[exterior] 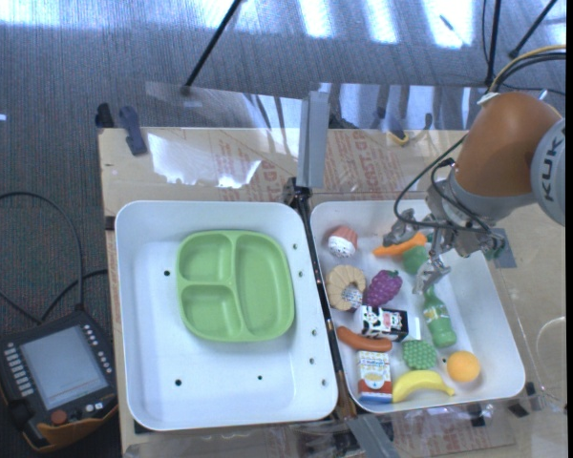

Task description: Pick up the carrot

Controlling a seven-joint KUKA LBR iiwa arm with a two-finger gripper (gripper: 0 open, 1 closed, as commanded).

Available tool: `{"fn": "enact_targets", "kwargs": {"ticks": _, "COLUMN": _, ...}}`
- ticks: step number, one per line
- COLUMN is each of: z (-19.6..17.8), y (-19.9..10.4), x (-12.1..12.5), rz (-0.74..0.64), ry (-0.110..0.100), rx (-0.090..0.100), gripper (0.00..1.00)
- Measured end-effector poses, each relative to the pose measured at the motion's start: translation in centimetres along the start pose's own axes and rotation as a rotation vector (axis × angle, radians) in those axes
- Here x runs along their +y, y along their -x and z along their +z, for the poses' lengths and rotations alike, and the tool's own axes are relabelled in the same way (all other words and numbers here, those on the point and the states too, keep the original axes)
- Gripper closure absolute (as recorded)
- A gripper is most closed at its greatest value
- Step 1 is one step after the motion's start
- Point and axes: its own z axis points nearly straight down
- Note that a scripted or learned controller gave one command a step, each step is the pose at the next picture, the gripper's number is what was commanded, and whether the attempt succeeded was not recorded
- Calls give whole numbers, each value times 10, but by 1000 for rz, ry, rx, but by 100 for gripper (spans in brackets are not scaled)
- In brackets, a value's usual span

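Observation:
The carrot [398,247], orange with a green leafy end, lies on the floor of the right bin [487,299] near its far edge. It points left, and its green end lies toward the gripper. My gripper [426,256] hangs low over that green end, under the grey arm with the orange band [504,146]. It looks open, with the fingers [435,271] standing on either side of the leafy end. The carrot rests on the bin and is not lifted.
The right bin also holds a small red-topped cup [342,241], purple grapes [383,287], a waffle [346,286], a milk carton [384,322], a sausage [363,339], a green bottle [437,318], an orange [463,366] and a banana [420,385]. A green divided plate [236,284] lies in the left bin.

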Motion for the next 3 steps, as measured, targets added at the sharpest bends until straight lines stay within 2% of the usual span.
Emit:
{"fn": "enact_targets", "kwargs": {"ticks": 1, "z": 26, "y": 9, "x": 21, "rz": 44, "ry": 2, "rx": 3, "gripper": 0}}
{"fn": "enact_targets", "kwargs": {"ticks": 2, "z": 25, "y": 18, "x": 50, "rz": 202, "ry": 1, "rx": 3, "gripper": 0}}
{"fn": "enact_targets", "kwargs": {"ticks": 3, "z": 19, "y": 19, "x": 51, "rz": 199, "ry": 3, "rx": 5, "gripper": 100}}
